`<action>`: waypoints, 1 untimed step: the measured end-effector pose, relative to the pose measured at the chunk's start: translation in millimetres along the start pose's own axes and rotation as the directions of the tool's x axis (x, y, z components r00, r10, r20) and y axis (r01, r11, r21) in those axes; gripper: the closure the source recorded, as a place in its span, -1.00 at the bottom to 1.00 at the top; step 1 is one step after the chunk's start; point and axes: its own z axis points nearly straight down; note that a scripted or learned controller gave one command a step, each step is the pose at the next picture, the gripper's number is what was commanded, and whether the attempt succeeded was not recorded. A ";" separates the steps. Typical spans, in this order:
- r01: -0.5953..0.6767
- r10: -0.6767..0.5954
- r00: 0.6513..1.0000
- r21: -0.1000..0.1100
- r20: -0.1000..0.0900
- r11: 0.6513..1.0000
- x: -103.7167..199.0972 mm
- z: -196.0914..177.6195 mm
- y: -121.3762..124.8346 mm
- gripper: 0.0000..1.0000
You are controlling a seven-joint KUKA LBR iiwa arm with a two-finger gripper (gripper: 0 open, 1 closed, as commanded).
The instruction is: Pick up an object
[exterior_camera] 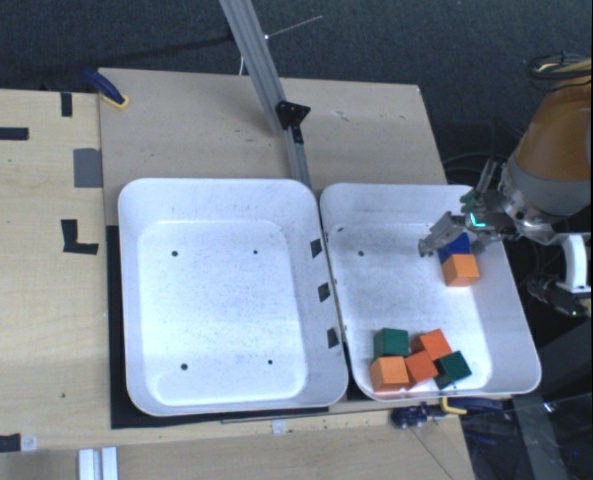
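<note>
My gripper reaches in from the right and hangs over the upper right part of the right bin. A blue block lies right against the gripper's tip, partly hidden by it. An orange block touches the blue one on its near side. I cannot make out whether the blue block is gripped or merely lies beside the tip.
Near the right bin's front edge sits a cluster of blocks: a green one, orange ones and a dark green one. The left bin stands alongside. A grey pole slants across the back.
</note>
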 end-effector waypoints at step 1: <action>-0.002 0.002 1.000 0.005 0.001 1.000 -7.1 59.8 3.1 -1.00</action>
